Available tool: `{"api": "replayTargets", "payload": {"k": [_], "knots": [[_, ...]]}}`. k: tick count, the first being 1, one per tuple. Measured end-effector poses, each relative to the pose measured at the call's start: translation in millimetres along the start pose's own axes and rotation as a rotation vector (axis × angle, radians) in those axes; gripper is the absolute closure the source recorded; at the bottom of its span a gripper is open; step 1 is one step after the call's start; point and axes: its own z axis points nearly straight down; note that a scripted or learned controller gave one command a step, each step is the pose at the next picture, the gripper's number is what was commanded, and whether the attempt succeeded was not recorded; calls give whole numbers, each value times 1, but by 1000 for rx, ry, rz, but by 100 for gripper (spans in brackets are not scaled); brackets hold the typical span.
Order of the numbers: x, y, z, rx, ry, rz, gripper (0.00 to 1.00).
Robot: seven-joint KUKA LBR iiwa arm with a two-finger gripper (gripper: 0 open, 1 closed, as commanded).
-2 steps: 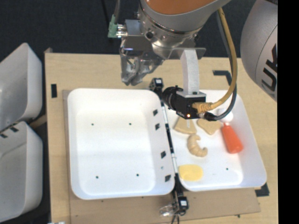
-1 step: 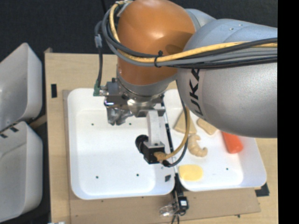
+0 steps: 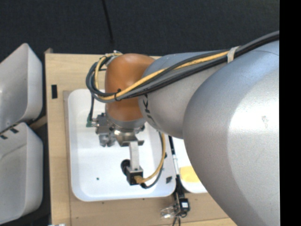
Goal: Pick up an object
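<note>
My gripper [image 3: 109,138] hangs over the middle of the left white bin [image 3: 84,173], under the orange wrist band; it looks low, close to the bin floor. The wrist and arm hide whatever lies beneath it. A flat yellow object [image 3: 188,174] lies in the right bin [image 3: 197,188], most of which the arm covers. A tiny dark speck [image 3: 98,178] sits on the left bin's floor, below and left of the gripper.
The wooden bench [image 3: 59,140] frames the bins. White padded shapes [image 3: 16,126] stand beyond the bench's left edge. A small metal and black fitting [image 3: 176,208] sits at the bench's front edge between the bins.
</note>
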Motion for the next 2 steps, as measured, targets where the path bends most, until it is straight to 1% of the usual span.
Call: {"api": "replayTargets", "payload": {"k": [1,2], "knots": [[-58,-43,-17,-10,5,4,100],[-27,-42,-106,-22,12,-7,100]]}}
